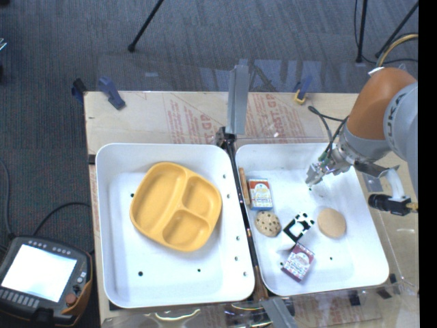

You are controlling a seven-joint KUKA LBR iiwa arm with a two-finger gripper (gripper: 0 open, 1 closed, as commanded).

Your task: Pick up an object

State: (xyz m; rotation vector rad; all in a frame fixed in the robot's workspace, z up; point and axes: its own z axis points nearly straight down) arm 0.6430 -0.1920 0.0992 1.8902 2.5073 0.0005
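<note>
A grey KUKA arm with an orange band reaches in from the right over the right bin [355, 265], its gripper [315, 175] poised above the bin's upper middle floor. The fingers are small and blurred at this slant, so how far apart they stand cannot be told; nothing is seen between them.

Five objects lie in the right bin, all apart from the gripper. A small carton with an orange border [259, 193] lies near the bin's left wall, with a chocolate-chip cookie [268, 223] just below it. To the cookie's right sits a black-and-white block [298, 227], and beside that, further right, a round tan disc [332, 222] that may be a plain biscuit. A maroon packet [298, 262] lies tilted towards the bin's lower edge, just below the black-and-white block.

In the left bin [116, 279], a yellow divided plate [176, 206] with three compartments rests at a tilt near the middle.

A grey upright post [237, 101] stands behind the join of the two bins. On the floor at lower left sits a control pendant [42, 277] with a lit screen.
</note>
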